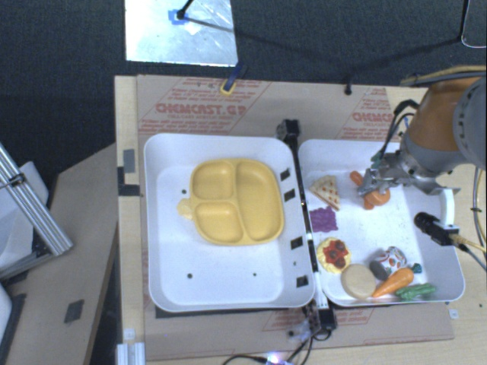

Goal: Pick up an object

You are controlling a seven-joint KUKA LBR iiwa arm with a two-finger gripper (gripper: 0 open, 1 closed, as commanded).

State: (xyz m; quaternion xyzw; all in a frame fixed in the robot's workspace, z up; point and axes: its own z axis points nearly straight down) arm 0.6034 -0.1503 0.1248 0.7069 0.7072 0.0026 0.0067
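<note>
My gripper (374, 182) is low in the right bin (426, 204), near its back middle, directly over a small orange toy (377, 198). An orange piece (355, 178) pokes out to the gripper's left. The gripper body hides where it meets the toy, so a hold cannot be confirmed. Other toy foods lie in this bin: a sandwich wedge (327, 192), a purple piece (323, 219), a round pizza (333, 254), a pale bun (358, 281), a carrot (392, 281), a green piece (415, 290) and a red-and-white mushroom (388, 261).
The left bin (163, 265) holds a yellow divided plate (232, 201). A black divider with clips (300, 204) runs between the bins. A black fitting with a cable (434, 229) sticks out from the arm over the right bin's right side.
</note>
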